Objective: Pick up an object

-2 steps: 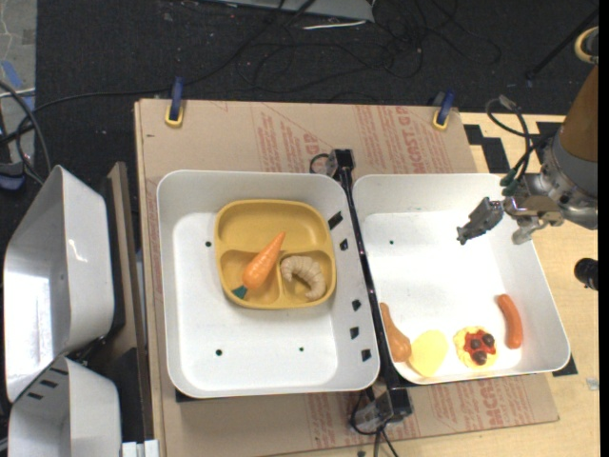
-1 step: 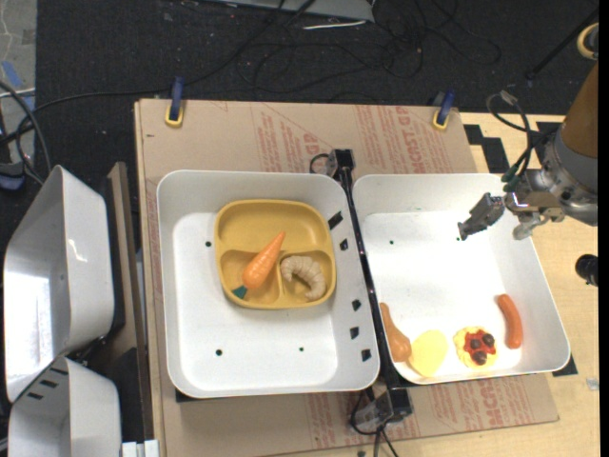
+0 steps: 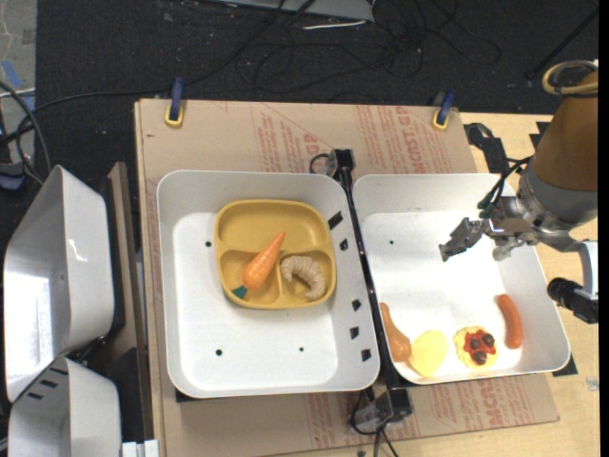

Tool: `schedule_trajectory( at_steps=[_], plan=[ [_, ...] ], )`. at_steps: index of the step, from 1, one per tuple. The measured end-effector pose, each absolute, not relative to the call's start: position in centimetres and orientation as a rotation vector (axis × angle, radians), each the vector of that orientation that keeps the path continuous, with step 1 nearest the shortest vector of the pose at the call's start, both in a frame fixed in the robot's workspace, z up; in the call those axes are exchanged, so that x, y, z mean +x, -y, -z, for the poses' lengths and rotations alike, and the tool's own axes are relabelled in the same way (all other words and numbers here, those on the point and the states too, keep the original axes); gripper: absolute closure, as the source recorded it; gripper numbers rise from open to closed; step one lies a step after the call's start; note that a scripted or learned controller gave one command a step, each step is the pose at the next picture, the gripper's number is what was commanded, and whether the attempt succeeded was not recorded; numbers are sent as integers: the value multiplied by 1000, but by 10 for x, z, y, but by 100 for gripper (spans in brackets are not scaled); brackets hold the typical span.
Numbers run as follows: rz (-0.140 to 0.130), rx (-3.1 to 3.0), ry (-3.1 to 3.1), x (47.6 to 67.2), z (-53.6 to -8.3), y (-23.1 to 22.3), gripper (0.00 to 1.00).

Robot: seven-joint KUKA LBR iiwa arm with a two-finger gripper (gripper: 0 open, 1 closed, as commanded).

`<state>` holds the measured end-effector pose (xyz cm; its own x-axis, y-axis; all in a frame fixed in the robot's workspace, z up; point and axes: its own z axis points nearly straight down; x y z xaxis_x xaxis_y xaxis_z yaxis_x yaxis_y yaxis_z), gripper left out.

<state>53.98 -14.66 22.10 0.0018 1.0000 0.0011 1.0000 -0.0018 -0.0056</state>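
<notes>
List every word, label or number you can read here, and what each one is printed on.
Red lettering on the board behind the bins: upside down and faint, cannot be read.
More red lettering on the board's front strip near: too faint to read.
Yellow tray, left bin, right bin and gripper: no text that I can see.

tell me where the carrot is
The carrot lies in the yellow tray in the left bin, just left of the shrimp.
</notes>
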Motion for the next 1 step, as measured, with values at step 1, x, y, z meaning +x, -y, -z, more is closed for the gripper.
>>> schedule_trajectory(
  at_steps=[1],
  plan=[
    [-5,-2220,2215,533,-160,151,0]
  ],
)
